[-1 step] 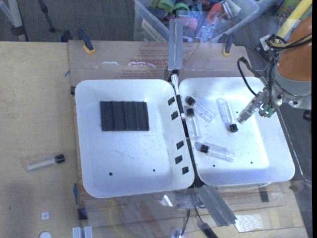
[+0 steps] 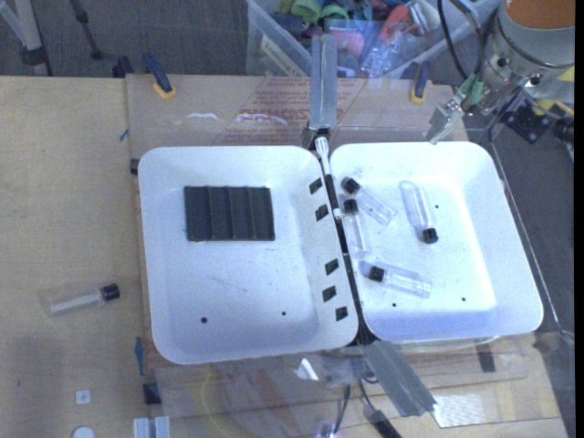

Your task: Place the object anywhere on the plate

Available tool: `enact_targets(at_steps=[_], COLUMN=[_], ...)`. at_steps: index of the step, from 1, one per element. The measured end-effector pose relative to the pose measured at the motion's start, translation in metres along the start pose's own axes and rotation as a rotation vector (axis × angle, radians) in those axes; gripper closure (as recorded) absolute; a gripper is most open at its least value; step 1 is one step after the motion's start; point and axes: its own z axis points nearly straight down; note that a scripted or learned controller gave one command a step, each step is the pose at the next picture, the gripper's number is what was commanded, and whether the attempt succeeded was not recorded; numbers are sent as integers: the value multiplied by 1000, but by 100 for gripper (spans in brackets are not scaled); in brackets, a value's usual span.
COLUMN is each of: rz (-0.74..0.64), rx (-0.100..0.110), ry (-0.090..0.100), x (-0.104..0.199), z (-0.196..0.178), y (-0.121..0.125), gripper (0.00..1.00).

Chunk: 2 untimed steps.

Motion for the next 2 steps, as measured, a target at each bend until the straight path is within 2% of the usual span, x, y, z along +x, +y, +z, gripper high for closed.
enact_targets(at_steps=[1,2], rz=[129,259], rx=[3,6], ry=[3,3], x=[109,195], z=[107,159], y=[42,56], gripper=[100,100])
